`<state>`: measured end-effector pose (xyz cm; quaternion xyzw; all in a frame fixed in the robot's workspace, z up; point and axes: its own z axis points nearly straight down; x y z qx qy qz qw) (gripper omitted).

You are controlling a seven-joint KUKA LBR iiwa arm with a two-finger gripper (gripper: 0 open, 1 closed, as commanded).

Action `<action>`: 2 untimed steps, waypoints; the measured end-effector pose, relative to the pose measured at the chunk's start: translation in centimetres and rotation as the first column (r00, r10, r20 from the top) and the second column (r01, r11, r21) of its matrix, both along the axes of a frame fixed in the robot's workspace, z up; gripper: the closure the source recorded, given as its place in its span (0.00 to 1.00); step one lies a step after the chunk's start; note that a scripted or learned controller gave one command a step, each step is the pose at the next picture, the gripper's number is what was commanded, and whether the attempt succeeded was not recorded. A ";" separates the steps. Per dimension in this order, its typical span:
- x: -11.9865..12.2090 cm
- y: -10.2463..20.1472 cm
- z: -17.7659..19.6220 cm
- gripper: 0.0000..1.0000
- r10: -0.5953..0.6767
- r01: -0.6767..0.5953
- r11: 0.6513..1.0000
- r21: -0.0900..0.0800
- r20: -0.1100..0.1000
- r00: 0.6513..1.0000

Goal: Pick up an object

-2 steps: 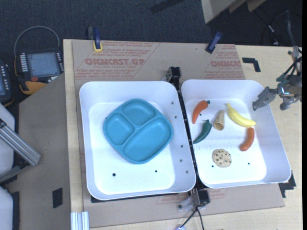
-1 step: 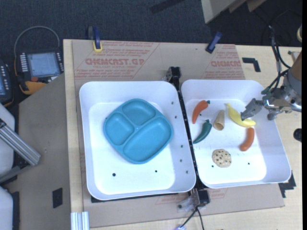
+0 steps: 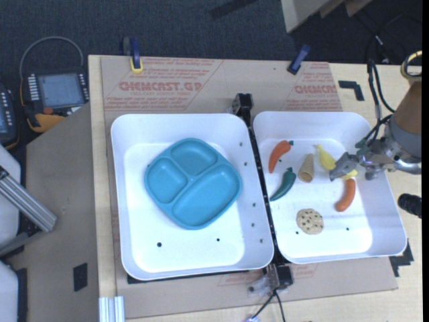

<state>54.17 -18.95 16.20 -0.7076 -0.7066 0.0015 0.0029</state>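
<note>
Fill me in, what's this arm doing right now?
The arm's pincer is low over the right bin, beside a yellow toy and above a sausage. Nothing is visibly between its fingers. A carrot, green pepper and cookie also lie there. The left bin holds a blue divided plate.

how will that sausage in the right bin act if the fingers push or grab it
The sausage looks rounded and smooth, so it may roll or slip from a pinch. It lies apart from the cookie, so a nudge probably moves it alone.
</note>
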 end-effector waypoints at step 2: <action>-0.2 1.0 -4.0 1.00 0.001 -0.001 1.000 -0.003 0.008 1.000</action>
